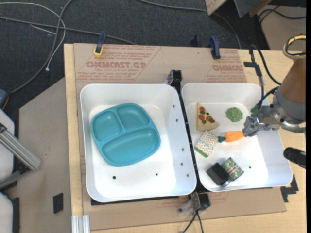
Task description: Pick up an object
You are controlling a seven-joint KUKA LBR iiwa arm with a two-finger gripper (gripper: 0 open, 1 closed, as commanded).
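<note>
The right bin [272, 164] holds several toy items. A pizza slice [206, 117] lies at its upper left, with a green broccoli piece [234, 114] to its right. An orange carrot [234, 136] lies in the middle, and a white speckled square [206, 143] sits just left of it. A black and green box [224, 171] rests near the front. My gripper [250, 126] hangs low over the right side of this bin, right at the carrot's right end. Whether it touches the carrot is unclear.
The left bin [92, 101] holds a blue divided plate [126, 133]. A black divider [184, 130] runs between the bins. The arm's grey wrist and orange band [294, 93] reach in from the right. Clamps [214, 47] sit on the cardboard's far edge.
</note>
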